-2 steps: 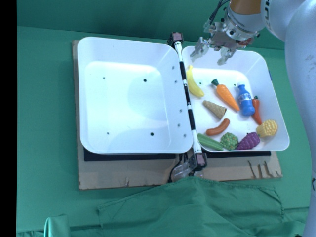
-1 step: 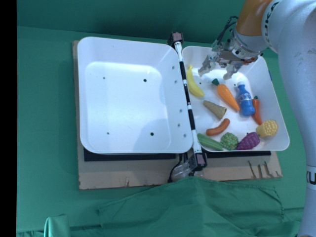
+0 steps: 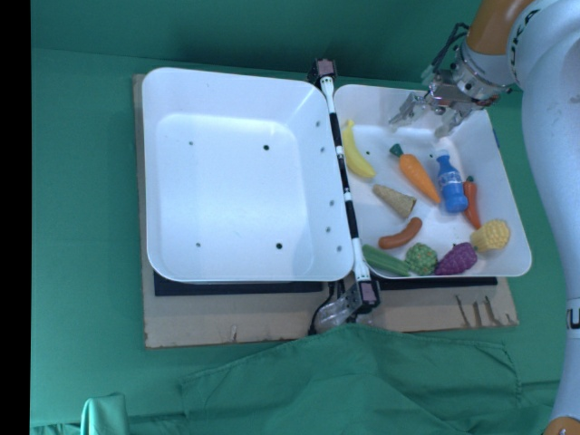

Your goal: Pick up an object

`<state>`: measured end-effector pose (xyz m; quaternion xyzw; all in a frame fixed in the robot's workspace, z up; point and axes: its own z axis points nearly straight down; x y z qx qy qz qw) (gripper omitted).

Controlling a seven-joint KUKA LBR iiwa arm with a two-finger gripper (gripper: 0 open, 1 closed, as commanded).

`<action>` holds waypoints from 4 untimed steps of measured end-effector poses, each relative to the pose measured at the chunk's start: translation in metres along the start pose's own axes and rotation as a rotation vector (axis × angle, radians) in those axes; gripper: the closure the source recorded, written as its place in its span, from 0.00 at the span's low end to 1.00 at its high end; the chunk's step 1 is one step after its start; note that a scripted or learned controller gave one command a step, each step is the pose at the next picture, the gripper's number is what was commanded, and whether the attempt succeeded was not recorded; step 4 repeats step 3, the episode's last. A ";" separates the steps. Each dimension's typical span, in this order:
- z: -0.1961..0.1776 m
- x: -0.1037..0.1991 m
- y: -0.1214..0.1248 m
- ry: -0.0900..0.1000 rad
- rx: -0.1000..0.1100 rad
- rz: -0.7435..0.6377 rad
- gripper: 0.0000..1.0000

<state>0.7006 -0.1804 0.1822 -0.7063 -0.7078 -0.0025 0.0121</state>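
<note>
White plastic, smooth and glossy, forms the two shallow bins, each a rounded square with sloped walls; the left bin [image 3: 240, 175] has a few small dark holes in its floor, and the right bin [image 3: 494, 157] carries all the toy food. A thin white rod with black bands [image 3: 343, 175] runs along the seam between them.

In the right bin, a curved yellow banana [image 3: 356, 151] lies near the left wall. An orange carrot [image 3: 417, 175] with a green tip sits in the middle, just beside a blue bottle [image 3: 448, 183] with a white cap. A second, smaller carrot [image 3: 471, 203] lies touching the bottle's right side. A tan cone [image 3: 395, 199] rests below the first carrot, and a smooth orange sausage [image 3: 401, 234] below that. Along the near wall sit a green cucumber [image 3: 387, 260], a knobbly green broccoli [image 3: 420, 258], a bumpy purple grape bunch [image 3: 456, 259] and a pebbled yellow corn cob [image 3: 490, 235].

The gripper [image 3: 420, 123], metallic grey under the arm's orange band, hangs over the far part of the right bin with its fingers spread apart and nothing between them, above the carrot and bottle.

Both bins rest on a brown cardboard sheet [image 3: 227, 326] over a worktop [image 3: 82, 198] draped in green cloth, which rumples in folds at the near edge.
</note>
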 end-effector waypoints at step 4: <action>-0.004 -0.007 -0.010 -0.024 -0.016 0.005 0.00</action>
